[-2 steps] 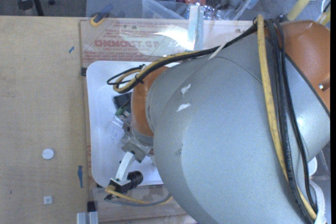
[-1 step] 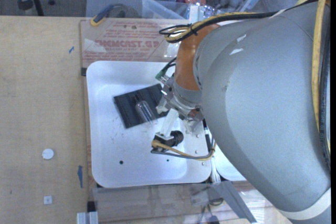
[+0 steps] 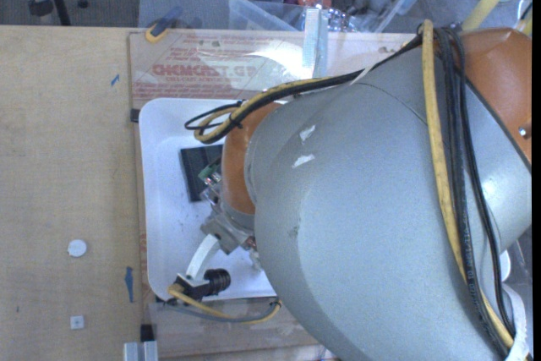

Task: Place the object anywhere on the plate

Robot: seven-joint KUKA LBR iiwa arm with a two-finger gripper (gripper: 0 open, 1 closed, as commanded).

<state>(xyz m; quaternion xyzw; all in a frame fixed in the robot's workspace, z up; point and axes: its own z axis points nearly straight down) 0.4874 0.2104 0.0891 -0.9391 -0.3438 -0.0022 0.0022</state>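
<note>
Here | arm (image 3: 380,207): covers most of the white bin (image 3: 156,182) | gripper (image 3: 221,226): low over bin, grip state cannot tell | object: dark flat block (image 3: 199,167) on bin floor, just left and far of gripper | plate: hidden.

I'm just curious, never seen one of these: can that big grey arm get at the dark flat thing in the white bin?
Probably yes. The arm hangs over the white bin, its wrist end right beside the dark flat thing, nothing lying between them.
</note>
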